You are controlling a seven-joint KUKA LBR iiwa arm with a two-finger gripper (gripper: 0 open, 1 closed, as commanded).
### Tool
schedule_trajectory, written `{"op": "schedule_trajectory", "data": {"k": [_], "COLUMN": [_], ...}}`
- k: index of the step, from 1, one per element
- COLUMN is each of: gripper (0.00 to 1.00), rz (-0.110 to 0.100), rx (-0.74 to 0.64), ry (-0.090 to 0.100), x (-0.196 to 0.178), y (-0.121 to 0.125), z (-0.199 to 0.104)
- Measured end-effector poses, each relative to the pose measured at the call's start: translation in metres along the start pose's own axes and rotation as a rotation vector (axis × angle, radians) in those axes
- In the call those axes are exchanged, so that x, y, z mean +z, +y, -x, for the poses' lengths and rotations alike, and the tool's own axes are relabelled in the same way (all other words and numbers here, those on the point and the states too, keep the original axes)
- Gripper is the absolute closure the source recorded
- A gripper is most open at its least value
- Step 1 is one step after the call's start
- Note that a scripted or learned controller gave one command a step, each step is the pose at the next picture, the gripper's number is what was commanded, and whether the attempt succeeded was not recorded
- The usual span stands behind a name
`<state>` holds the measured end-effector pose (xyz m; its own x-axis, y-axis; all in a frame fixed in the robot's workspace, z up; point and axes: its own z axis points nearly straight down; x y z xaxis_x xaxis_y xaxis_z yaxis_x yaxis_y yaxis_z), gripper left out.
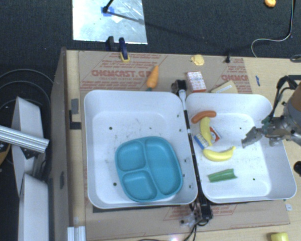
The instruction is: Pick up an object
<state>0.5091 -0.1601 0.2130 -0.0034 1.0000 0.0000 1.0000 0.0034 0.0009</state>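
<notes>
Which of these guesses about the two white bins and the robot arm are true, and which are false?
1. The blue tray lies in the left bin. True.
2. The gripper holds a banana. False: it hangs over the right bin, apart from both bananas.
3. The green object lies in the right bin. True.
4. The carrot lies inside the left bin. False: it lies on the board behind it.

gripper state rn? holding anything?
Gripper: over the right bin, just right of the bananas; nothing seen between it and them; open or shut cannot be told.
</notes>
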Motion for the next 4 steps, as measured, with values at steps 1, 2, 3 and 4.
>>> {"op": "schedule_trajectory", "data": {"k": [1, 2, 3, 4], "gripper": [0.00, 0.00, 0.00, 0.00], "rz": [0.001, 0.003, -0.011, -0.010], "rx": [-0.004, -0.004, -0.008, 0.001], "ry": [0.000, 0.002, 0.002, -0.011], "x": [0.068, 0.127, 0.123, 0.126], "y": [0.033, 0.082, 0.161, 0.158], "z": [-0.052, -0.063, -0.053, -0.065]}}
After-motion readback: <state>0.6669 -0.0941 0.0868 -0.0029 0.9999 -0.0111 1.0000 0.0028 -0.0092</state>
